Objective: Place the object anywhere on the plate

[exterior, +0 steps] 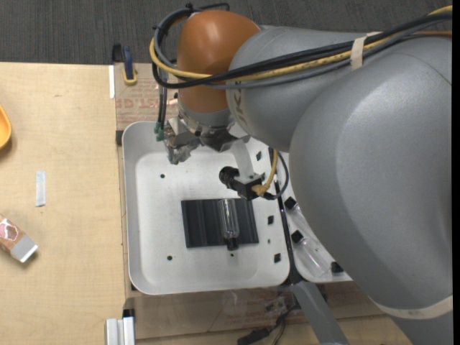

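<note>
A black ridged plate (208, 223) lies flat in the middle of the left white bin (144, 214). A clear tube-like object (230, 220) with a dark end lies lengthwise on the plate's right part. My gripper (175, 149) hangs below the orange band (208, 45) over the bin's far left corner, well apart from the plate and the object. Its tip is small and dark against the bin, and nothing shows in it. A black cable fitting (233, 180) hangs from the wrist between the gripper and the plate.
The grey arm (359, 157) covers most of the right bin; just a piece of its rim (316, 264) shows. On the wooden bench to the left lie a small silver strip (40, 189), a wrapped packet (16, 241) and an orange item (3, 129). A blue clamp (128, 63) stands behind the bin.
</note>
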Robot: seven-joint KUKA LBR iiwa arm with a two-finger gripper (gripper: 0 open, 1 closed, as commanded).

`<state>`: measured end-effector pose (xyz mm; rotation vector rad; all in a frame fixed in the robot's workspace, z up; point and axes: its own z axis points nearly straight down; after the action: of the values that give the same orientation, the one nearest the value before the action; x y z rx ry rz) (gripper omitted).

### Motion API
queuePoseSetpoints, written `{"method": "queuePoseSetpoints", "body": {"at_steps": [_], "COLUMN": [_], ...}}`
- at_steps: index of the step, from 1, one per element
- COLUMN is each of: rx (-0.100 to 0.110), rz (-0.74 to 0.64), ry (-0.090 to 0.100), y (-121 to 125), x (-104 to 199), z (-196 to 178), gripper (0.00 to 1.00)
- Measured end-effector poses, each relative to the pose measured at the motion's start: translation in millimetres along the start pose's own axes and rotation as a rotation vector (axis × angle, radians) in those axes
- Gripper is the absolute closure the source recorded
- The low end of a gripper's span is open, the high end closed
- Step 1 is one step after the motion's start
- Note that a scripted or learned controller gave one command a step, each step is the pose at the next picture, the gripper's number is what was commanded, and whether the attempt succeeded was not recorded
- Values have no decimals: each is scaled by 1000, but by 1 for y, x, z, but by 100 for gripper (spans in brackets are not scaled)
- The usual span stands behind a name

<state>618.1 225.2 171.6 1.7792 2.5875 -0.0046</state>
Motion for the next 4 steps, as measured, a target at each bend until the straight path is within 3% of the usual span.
{"method": "queuePoseSetpoints", "body": {"at_steps": [1, 2, 3, 4], "rx": [1, 1, -2, 0], "rz": [-318, -419, -515, -555], "ry": [2, 2, 1, 2], "y": [-59, -119, -133, -149], "x": [5, 36, 45, 2], "z": [-27, -37, -118, -86], "gripper": [100, 100, 100, 100]}}
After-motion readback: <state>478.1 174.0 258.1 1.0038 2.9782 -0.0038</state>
